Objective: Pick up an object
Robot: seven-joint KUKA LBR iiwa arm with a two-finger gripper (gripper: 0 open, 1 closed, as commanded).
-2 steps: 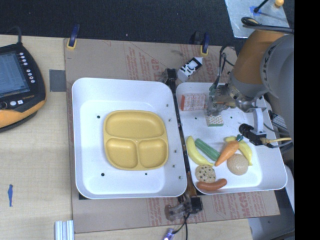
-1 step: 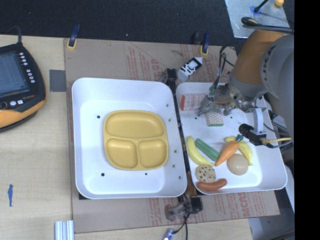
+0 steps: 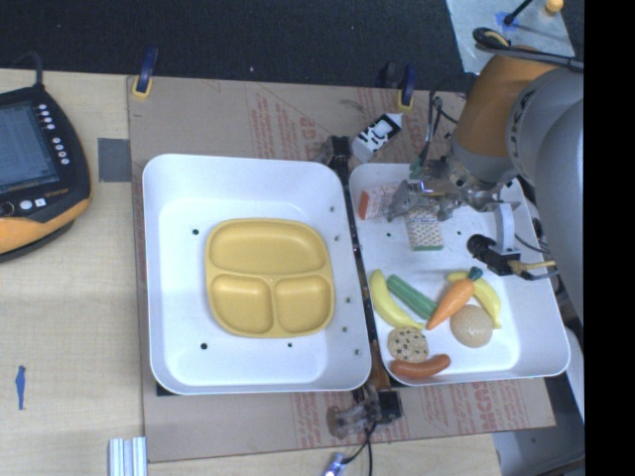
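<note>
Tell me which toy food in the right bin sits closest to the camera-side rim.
The sausage, reddish-brown, lying along the near rim of the right bin. The cookie sits just behind it; the banana, carrot and the rest lie farther back.

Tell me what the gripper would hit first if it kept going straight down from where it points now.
Most likely the small checkered packet lying on the right bin floor, directly beneath the gripper. Depth is hard to judge from this slanted view, so it could meet bare bin floor beside the packet instead.

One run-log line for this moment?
arm: over right bin | hand: above checkered packet | yellow tray: left bin | lifted: nothing seen
</note>
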